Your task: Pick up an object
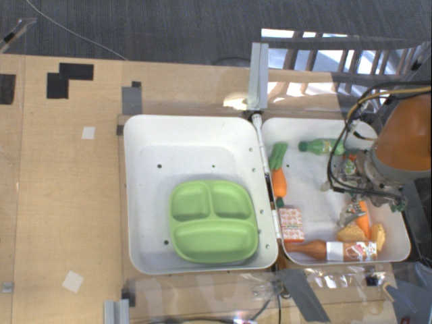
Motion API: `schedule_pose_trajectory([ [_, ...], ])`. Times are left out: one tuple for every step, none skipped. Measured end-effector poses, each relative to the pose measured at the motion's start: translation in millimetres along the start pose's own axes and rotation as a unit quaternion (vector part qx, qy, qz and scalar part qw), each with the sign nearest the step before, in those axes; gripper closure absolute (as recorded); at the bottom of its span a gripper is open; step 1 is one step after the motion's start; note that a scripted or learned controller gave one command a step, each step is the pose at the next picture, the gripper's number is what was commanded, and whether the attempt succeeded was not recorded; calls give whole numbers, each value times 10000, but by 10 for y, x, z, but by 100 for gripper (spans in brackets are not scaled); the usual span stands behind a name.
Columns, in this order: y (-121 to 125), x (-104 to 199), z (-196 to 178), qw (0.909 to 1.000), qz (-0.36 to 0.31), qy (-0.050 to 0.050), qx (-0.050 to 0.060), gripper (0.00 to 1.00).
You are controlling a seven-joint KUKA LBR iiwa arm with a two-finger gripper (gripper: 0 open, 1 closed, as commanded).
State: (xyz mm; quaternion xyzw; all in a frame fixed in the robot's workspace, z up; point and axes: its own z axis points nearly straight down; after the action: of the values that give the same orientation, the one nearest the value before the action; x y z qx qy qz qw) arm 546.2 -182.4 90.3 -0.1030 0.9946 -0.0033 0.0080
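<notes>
Orange-brown plastic sauce bottle (331,250) lies along right white bin's (307,174) front wall; gripper (354,211) above, apparently beside it, grip state indeterminable.

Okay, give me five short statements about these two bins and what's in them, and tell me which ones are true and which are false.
1. The green divided plate lies in the left white bin. True.
2. The toy carrot with a green top lies on the green plate. False: it lies in the right white bin, along its left wall.
3. The green plastic bottle lies on its side near the right bin's far wall. True.
4. The orange sauce bottle with a white label stands upright. False: it lies flat by the right bin's near wall.
5. The gripper is over the left bin. False: it is over the right bin.
</notes>
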Motion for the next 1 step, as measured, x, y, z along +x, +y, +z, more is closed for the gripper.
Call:
schedule_pose_trajectory([
  [468,-774,18,9995,-303,-7,-33,0],
])
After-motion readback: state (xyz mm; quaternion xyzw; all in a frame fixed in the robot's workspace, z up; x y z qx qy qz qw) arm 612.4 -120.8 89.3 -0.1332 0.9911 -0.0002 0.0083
